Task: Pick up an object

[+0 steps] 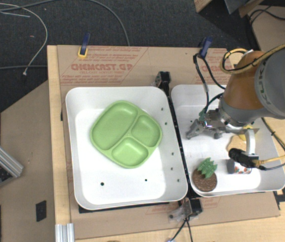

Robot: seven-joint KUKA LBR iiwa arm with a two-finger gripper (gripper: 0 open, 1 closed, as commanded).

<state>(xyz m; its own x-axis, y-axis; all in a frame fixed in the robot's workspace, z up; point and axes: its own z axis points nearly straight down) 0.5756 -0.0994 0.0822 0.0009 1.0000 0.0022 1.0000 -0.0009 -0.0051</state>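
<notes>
My gripper (201, 129) hangs low over the left part of the right white bin (268, 183), fingers spread open with nothing between them. A small toy potted plant (206, 175), green leaves in a brown pot, stands at the bin's front left corner, below the gripper and apart from it. A small grey, red and white object (237, 167) lies to the right of the plant, partly under the arm's black cable fitting. In the left white bin (81, 185) a green divided plate (126, 133) lies flat near the middle.
The grey arm with its orange band (243, 87) covers the right bin's back and right side. A black divider (175, 135) runs between the bins. Cables loop over the bench's back right corner. Blue clamps hold the cardboard base at the back edge.
</notes>
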